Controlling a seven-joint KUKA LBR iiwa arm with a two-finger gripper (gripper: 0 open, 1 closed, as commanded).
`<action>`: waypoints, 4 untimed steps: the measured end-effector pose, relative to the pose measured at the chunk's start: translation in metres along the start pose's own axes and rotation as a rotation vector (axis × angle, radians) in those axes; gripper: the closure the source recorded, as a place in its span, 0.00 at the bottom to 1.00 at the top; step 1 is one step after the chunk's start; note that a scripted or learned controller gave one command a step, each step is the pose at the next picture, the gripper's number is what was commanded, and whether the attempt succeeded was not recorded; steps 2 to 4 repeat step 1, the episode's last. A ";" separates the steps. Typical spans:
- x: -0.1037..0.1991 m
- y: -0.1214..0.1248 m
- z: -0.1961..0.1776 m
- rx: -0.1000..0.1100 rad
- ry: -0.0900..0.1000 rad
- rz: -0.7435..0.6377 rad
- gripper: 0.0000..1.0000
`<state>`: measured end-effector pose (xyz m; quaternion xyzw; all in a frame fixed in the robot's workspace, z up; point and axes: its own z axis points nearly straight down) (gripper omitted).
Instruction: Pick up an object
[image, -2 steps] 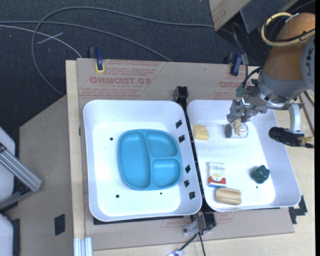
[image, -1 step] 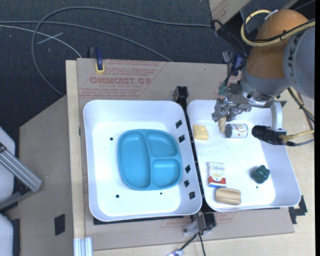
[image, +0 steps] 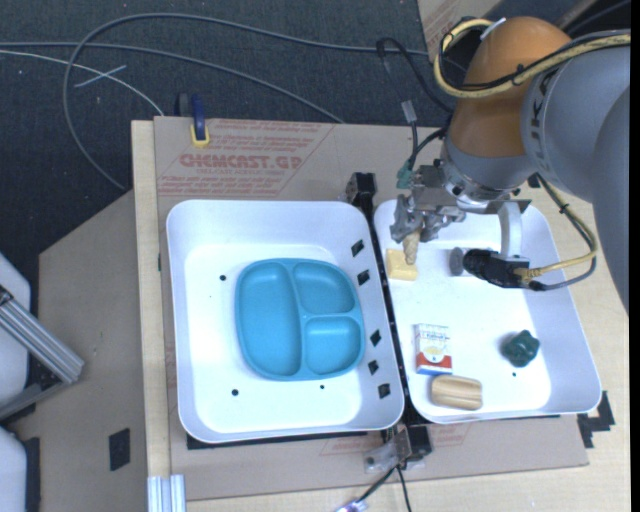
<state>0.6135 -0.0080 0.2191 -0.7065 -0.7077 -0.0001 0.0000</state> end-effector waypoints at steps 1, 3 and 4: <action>0.046 0.014 0.007 -0.001 0.000 -0.001 1.00; 0.046 0.014 0.007 -0.001 0.000 -0.001 1.00; 0.046 0.014 0.007 -0.001 0.000 -0.001 1.00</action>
